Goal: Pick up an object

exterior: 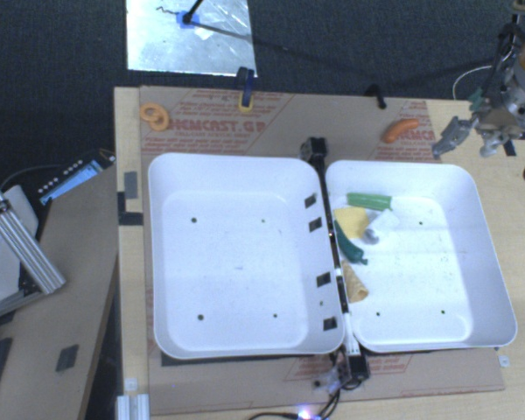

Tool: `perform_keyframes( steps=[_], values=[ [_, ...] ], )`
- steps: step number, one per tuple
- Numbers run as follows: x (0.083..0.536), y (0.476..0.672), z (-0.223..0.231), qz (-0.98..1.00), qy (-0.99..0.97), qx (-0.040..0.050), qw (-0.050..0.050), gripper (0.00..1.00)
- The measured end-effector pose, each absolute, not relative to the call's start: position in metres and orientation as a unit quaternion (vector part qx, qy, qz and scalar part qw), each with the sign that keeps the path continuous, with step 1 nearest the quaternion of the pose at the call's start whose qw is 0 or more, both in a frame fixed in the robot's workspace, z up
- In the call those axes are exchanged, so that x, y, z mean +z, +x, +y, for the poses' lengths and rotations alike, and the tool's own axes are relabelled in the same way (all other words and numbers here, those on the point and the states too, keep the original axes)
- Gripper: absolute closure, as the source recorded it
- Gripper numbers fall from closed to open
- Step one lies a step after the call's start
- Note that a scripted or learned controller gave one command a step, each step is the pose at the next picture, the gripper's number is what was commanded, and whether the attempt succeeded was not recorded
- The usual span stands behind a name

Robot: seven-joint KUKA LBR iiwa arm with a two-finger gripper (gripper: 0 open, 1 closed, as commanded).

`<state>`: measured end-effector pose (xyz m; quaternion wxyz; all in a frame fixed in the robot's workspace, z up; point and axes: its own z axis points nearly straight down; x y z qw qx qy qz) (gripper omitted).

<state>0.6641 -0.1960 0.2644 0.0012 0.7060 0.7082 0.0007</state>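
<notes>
1. The arm enters at the upper right edge of the camera view.
2. Its gripper (471, 138) hangs below the wrist, pointing down and leftward.
3. The two fingers (446, 136) stand spread apart, with nothing between them.

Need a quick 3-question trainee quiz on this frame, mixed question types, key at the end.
1. True or false: the tool hangs above the bench outside the right bin.
2. Which bin holds the cluster of small objects? A) left bin B) right bin
3. Fill in: the green item lies near the right bin's ____ edge (far/near).

Key: 1 true; 2 B, with the green item, a yellow piece and a tan piece beside the divider; 3 far.
</notes>
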Motion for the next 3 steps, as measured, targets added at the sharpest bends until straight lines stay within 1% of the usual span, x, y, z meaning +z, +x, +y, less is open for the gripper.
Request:
perform_keyframes(
  steps=[1,2,3],
  values=[
    [0.276,0.665,-0.196,0.710,0.705,0.0015,0.003,1.00],
    [0.368,0.670,-0.153,0.710,0.704,0.0039,0.005,1.00],
    [0.547,0.634,-0.147,0.709,0.705,0.0055,0.009,1.00]
  ],
)
